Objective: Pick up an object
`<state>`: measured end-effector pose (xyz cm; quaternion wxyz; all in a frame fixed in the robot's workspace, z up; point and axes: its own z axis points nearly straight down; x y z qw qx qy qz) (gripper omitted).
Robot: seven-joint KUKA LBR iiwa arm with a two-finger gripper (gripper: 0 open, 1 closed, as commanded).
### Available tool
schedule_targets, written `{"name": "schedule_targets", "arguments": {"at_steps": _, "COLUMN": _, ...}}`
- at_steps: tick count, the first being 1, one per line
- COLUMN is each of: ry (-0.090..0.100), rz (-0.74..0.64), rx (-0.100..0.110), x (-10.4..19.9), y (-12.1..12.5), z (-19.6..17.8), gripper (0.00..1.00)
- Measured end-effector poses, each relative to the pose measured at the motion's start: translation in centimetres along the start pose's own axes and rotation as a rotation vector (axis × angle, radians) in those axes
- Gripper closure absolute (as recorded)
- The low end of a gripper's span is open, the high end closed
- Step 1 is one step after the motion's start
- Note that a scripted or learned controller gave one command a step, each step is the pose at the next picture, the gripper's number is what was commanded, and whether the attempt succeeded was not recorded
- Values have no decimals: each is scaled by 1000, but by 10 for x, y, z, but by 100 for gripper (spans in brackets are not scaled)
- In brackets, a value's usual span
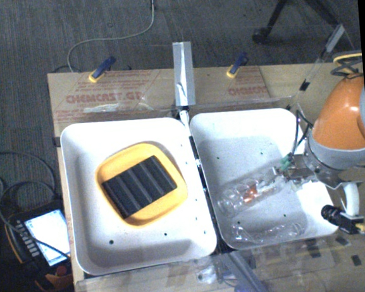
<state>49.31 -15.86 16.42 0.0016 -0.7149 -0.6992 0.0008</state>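
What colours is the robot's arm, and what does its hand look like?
The arm is a big, rounded, shiny orange shape with a smooth grey ring underneath it. Thin dark cables loop from it down toward the hand. The hand is small, grey and metal-looking, with a little green patch on it. It is too blurry to make out more.

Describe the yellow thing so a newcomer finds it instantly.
Start at the left white bin. Near its middle lies a rounded yellow dish with a black ribbed insert, turned at a slant. It is bright and opaque, unlike the clear plastic bottle in the right bin.
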Motion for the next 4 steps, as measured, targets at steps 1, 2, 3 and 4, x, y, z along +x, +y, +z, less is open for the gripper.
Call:
{"name": "schedule_targets", "arguments": {"at_steps": 1, "ry": 0, "rz": 24, "rx": -2, "x": 26, "y": 31, "z": 45, "gripper": 0}}
{"name": "schedule_targets", "arguments": {"at_steps": 2, "ry": -8, "rz": -127, "rx": -22, "x": 30, "y": 68, "z": 69, "gripper": 0}}
{"name": "schedule_targets", "arguments": {"at_steps": 3, "ry": -6, "rz": -129, "rx": -23, "x": 31, "y": 69, "z": 59, "gripper": 100}}
{"name": "schedule_targets", "arguments": {"at_steps": 4, "ry": -3, "rz": -85, "rx": -1, "x": 90, "y": 113, "z": -19, "gripper": 100}}
